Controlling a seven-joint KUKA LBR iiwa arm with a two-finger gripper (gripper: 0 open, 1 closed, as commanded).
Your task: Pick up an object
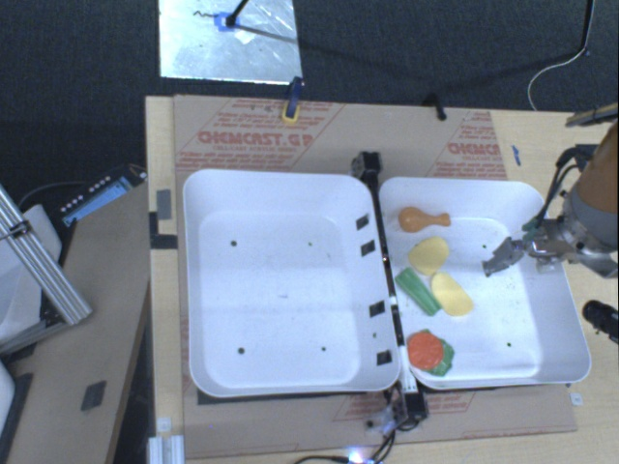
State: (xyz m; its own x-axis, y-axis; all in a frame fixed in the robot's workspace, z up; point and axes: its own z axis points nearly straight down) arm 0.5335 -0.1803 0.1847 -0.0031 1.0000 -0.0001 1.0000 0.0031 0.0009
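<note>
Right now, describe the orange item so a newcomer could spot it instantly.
Find the right-hand white bin, the one that the gripper reaches into. Near its far-left corner lies the orange piece, apart from the cluster of yellow pieces and green strip nearer the camera. It alone has a round bulb tapering to a thin handle, like a drumstick.

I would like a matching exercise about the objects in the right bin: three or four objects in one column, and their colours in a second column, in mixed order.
Objects:
1. drumstick-shaped toy, at the bin's far side
2. long block by the divider
3. round toy, at the bin's near side
4. oval piece beside the long block

Colours:
A. red with green
B. yellow
C. orange
D. green

Pairs: 1-C, 2-D, 3-A, 4-B
</note>
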